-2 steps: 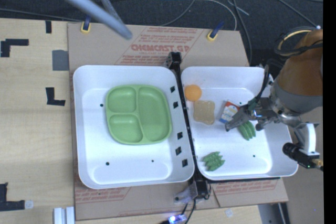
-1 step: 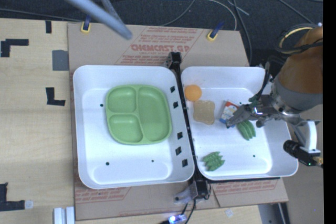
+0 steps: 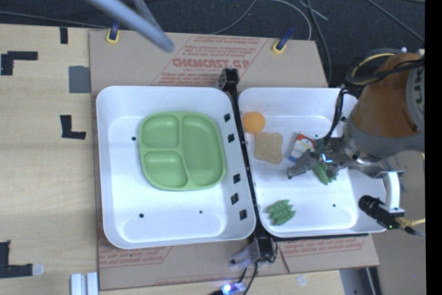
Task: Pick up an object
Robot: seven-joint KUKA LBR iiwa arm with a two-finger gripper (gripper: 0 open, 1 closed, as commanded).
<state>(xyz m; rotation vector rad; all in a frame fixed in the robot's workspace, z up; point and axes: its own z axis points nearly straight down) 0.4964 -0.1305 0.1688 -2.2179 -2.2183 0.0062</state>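
Note:
My gripper [image 3: 301, 167] reaches in from the right, low over the middle of the right bin [image 3: 304, 226]. Its dark fingers point left, just right of a tan bread slice [image 3: 268, 147]. A green object [image 3: 323, 173] lies beside the fingers under the wrist, and a small white, red and blue packet [image 3: 302, 146] sits just above them. An orange ball [image 3: 254, 122] rests at the bin's upper left. A green leafy piece [image 3: 280, 211] lies near the bin's front. I see nothing clearly between the fingers.
The left bin [image 3: 117, 211] holds a green divided plate [image 3: 183, 150]. A black divider [image 3: 238, 148] runs between the bins. The arm's grey and orange body [image 3: 387, 114] covers the right bin's right side. Cables lie on the dark floor behind.

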